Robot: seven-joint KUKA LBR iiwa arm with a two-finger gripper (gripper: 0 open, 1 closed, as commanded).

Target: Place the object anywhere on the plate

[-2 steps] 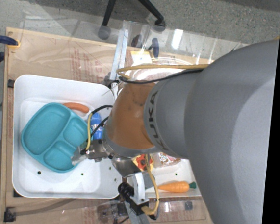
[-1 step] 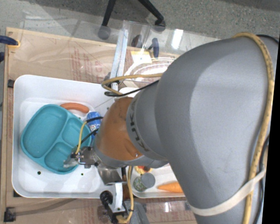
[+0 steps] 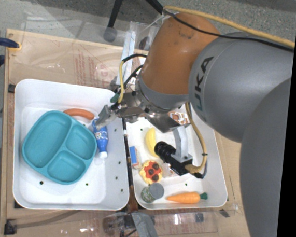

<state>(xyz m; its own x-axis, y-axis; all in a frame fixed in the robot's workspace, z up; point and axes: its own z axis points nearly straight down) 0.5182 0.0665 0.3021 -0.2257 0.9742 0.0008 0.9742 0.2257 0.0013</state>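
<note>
A teal plate [image 3: 57, 145] with three compartments lies in the left bin [image 3: 23, 90]. My gripper [image 3: 104, 118] is low over that bin, just off the plate's right rim. Directly below it is a small blue-and-white bottle [image 3: 101, 139], lengthwise beside the plate's rim with its white cap toward the front. The bottle's top end meets the gripper's tip, and I cannot tell whether it is held. An orange-red sausage [image 3: 79, 113] lies behind the plate, left of the gripper.
The right bin [image 3: 219, 179] holds a yellow banana [image 3: 150, 140], a yellow and red toy [image 3: 152, 170], a grey round piece [image 3: 154, 192], an orange carrot [image 3: 184, 197] and a small blue item [image 3: 133, 155] by the dividing wall. The arm's bulk hangs over that bin's back.
</note>
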